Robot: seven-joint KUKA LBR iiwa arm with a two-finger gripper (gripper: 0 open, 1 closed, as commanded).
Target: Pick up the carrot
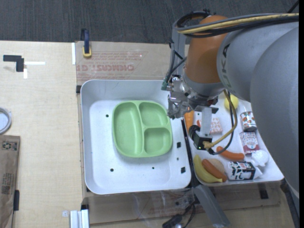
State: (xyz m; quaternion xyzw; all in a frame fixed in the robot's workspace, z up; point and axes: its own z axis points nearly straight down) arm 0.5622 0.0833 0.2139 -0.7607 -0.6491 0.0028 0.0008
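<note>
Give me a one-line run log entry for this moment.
task: pick up carrot | gripper: low over right bin's left edge | carrot: in right bin, just below gripper | grasp: unconfirmed | green tray: left bin

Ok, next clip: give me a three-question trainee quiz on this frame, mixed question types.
1. True or false: the green plate lies in the left bin.
2. Which bin holds the carrot? A) left B) right
3. Fill in: the plate has ___ compartments.

Key: 1 true. 2 B: the carrot lies in the right bin, by the wall it shares with the left bin, just under the claw. 3 three.
</note>
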